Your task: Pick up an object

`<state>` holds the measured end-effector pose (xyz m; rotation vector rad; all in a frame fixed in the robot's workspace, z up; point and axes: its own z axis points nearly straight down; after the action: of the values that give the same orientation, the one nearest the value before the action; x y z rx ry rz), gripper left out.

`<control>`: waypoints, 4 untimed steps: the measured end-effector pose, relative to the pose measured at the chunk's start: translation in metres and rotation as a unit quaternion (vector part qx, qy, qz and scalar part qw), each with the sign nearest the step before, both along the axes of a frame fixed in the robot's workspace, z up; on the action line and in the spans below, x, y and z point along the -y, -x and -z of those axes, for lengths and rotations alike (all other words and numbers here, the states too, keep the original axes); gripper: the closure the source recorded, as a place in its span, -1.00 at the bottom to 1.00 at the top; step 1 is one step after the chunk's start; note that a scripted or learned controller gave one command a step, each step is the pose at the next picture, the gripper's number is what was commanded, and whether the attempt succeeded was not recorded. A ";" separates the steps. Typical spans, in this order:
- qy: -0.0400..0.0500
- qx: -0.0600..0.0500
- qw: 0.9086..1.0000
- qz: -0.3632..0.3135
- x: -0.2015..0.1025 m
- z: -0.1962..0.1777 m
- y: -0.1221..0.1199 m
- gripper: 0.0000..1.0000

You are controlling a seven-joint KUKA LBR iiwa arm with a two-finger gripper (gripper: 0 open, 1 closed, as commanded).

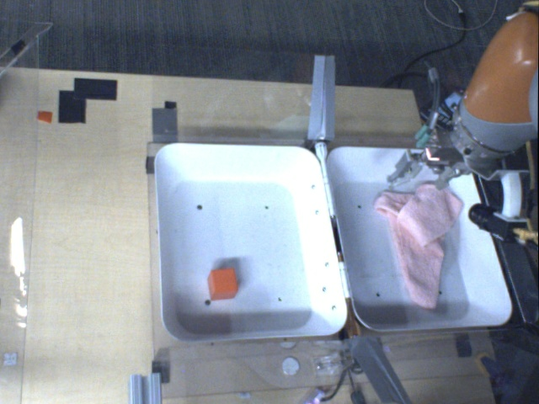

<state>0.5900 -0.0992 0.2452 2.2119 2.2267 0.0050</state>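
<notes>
A pink cloth [421, 238] lies crumpled in the right bin [370, 301], stretching from its upper middle down toward its front. An orange cube [223, 284] sits in the left bin [177, 225], near its front left. My gripper [426, 173] hangs over the back of the right bin, right at the cloth's top edge. Its fingers [402, 172] are spread open, with nothing visibly pinched between them. The grey and orange arm [505, 82] comes in from the upper right.
A metal divider post [322, 99] stands at the back between the two bins. Black markers [84, 98] and a small orange tag [45, 117] lie on the wooden bench at far left. Cables and a black fixture [497, 219] crowd the right bin's right rim.
</notes>
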 end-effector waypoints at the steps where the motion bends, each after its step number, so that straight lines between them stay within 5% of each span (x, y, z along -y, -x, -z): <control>1: 0.000 0.000 1.000 0.030 0.001 0.090 0.011 -1.00; 2: 0.003 0.009 1.000 -0.008 0.045 0.151 0.025 -1.00; 3: 0.003 0.008 0.999 -0.046 0.052 0.152 -0.036 -1.00; 4: 0.000 -0.009 0.989 -0.145 0.059 0.153 -0.077 -1.00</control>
<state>0.6669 -0.1582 0.0923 1.8747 2.5346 -0.0151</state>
